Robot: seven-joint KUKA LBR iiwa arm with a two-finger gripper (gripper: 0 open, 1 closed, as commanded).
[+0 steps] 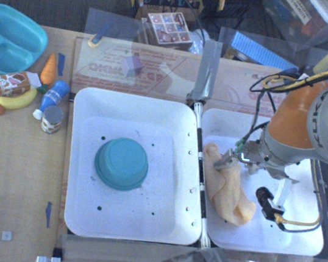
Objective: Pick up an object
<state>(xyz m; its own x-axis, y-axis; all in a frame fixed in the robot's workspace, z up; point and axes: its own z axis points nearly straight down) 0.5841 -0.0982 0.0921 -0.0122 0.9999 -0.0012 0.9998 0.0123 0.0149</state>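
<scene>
On the counter (pixel 12 196), a blue tray (pixel 9 38), banana (pixel 14 99) and small bottle (pixel 52 98) lie left. An upturned teal bowl (pixel 122 162) sits in the left bin (pixel 93 110). In the right bin (pixel 307 239), a tan cloth (pixel 227 190) lies beside the jaws (pixel 238 158); whether they are spread cannot be told.

Off to the left of the bins, a sky-blue plastic divided tray (pixel 8 41) is sitting at the bench's far corner. An orange toy carrot (pixel 50 68) is lying just beside it. A yellow toy banana (pixel 15 101) is resting under a small printed carton (pixel 10 84), touching it. A blue-and-white plastic bottle (pixel 52 98) is lying tilted, next to a small grey-lidded can (pixel 52 119) standing upright. A patterned game box (pixel 168 28) is sitting beyond the bench.
</scene>
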